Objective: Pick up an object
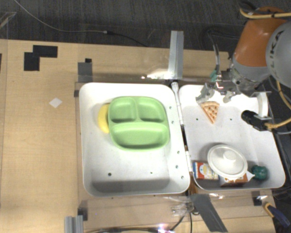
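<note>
1. Fingers (203,94) look spread, nothing between them; gripper (214,95) hovers over right bin (271,144), far end.
2. Step: approach, judging by pose.
3. Target likely the orange waffle piece (210,111), just below the gripper; next: descend, centre, close.

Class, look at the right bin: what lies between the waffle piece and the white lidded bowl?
In the camera view, the stretch between the waffle piece and the white lidded bowl is bare white floor of the right bin.
</note>
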{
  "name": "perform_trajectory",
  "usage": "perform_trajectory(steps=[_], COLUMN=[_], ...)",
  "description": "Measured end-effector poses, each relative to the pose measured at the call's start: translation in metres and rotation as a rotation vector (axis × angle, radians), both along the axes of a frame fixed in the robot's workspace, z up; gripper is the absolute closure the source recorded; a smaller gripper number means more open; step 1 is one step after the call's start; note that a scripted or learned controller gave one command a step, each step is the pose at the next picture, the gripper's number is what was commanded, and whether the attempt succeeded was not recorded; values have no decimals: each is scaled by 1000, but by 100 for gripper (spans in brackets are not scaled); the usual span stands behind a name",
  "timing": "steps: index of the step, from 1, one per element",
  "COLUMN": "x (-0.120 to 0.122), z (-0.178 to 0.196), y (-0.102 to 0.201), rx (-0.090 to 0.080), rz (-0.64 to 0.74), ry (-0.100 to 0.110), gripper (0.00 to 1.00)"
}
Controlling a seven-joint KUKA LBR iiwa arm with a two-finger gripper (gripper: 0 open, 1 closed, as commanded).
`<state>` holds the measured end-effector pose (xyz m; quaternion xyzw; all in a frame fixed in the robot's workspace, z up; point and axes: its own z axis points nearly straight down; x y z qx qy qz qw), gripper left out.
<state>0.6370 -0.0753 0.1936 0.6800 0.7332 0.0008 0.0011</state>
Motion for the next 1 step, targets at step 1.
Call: perform_trajectory(steps=[1], x=[19], z=[-106], y=[-34], rx=[-1], rz=[-72], ry=[-5], gripper=[0])
